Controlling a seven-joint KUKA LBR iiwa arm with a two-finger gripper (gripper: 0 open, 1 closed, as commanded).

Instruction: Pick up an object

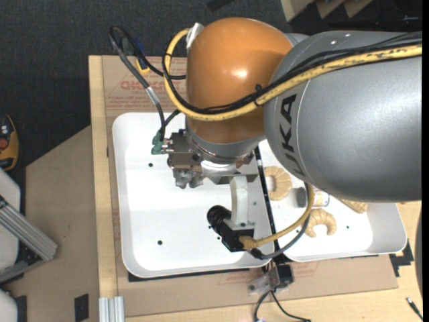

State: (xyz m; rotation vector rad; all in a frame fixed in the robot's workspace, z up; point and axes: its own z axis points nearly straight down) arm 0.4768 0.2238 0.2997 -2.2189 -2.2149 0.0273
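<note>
Clock refs: 12 = top of the camera view.

The arm reaches in from 3 o'clock and looms large. Its orange band sits centre-top and covers a good part of both bins.

The gripper is under the band, over the left bin, in that bin's 12 o'clock half. We look straight down on its metal body, so we cannot tell whether it is open or closed, or whether it has anything.

The candidate objects we see are all in the right bin, at 3 to 4 o'clock from the gripper and well apart from it:
- The curled tan piece lies just past the divider between the bins, its top edge tucked under the arm.
- The tan crescent lies at 4 o'clock from the curled piece, flat on the white floor, near it but not touching.
- The third tan piece is at 2 o'clock from the crescent and mostly hidden by the arm.
- The small grey item sits between the curled piece and the crescent. It is too small for us to identify.

Both bins rest on a brown cardboard sheet, with dark carpet beyond it at 12 o'clock.
</note>
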